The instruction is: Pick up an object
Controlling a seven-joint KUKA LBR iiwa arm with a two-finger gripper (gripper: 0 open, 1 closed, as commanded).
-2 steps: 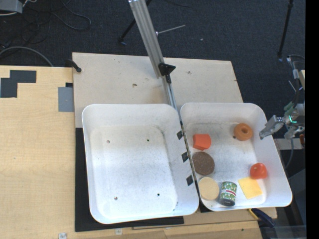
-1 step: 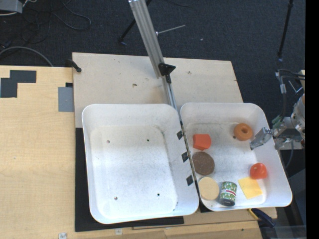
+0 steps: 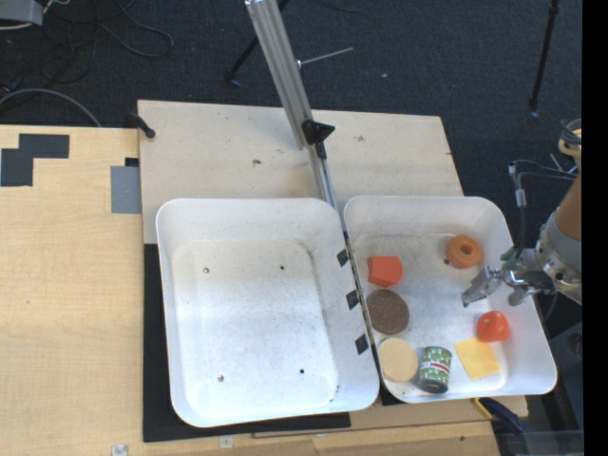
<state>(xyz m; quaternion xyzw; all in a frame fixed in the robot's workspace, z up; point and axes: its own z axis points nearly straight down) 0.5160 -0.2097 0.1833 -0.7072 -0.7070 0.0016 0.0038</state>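
I am hovering the hand point(image 3: 496, 288), fingers spread and grasping nothing, over the right white bin's point(image 3: 432, 207) edge because the small red rounded object point(image 3: 492, 326) is lying just below it, reachable.

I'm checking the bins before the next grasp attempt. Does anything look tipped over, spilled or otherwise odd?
One thing: the small green-labelled can in the right bin lies on its side, between the tan disc and the yellow block. Nothing looks spilled or damaged.
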